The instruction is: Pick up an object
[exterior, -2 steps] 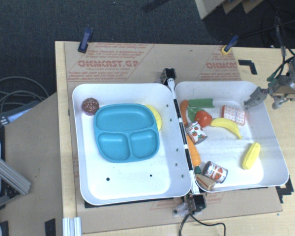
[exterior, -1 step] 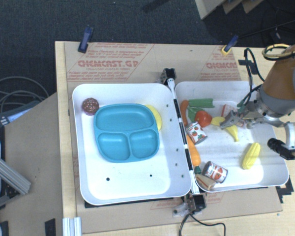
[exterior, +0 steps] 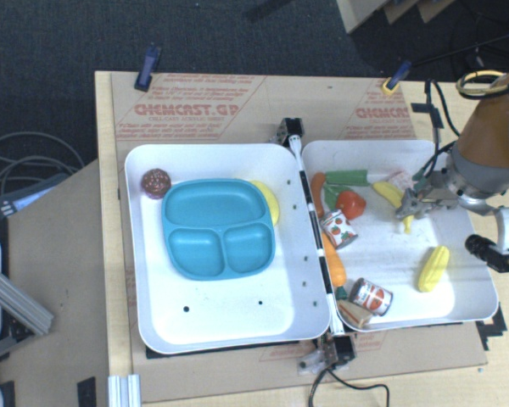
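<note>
Gripper (exterior: 414, 203) over right bin (exterior: 458, 308), perhaps touching banana (exterior: 388, 194), divided tray (exterior: 218, 228) in left bin (exterior: 220, 325)

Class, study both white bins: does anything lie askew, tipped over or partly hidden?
Yes. In the right bin, a small red-and-white can lies on its side near the front left corner. In the left bin, a yellow object is mostly hidden behind the blue divided plate, so I cannot tell what it is.

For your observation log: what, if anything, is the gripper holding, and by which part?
Cannot be told: the gripper sits low in the right bin beside the banana.
</note>
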Tool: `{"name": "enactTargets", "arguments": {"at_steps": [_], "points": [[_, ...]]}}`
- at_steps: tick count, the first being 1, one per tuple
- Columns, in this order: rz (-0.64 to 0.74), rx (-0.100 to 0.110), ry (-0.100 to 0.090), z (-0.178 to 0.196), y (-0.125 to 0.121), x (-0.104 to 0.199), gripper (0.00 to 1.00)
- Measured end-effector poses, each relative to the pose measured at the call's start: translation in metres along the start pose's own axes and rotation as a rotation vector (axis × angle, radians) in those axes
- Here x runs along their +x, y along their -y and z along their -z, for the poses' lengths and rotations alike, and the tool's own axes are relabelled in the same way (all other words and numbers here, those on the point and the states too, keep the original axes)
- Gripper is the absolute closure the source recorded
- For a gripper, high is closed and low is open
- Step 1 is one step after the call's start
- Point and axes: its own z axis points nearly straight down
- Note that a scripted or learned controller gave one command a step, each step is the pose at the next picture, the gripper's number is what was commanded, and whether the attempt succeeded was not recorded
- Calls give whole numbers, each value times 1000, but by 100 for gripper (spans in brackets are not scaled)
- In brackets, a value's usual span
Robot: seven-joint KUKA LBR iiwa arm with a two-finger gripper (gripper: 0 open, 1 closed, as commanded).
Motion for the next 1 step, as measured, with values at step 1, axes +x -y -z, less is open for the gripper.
{"name": "enactTargets", "arguments": {"at_steps": [1], "points": [[1,-4,-1,-16,7,58,100]]}}
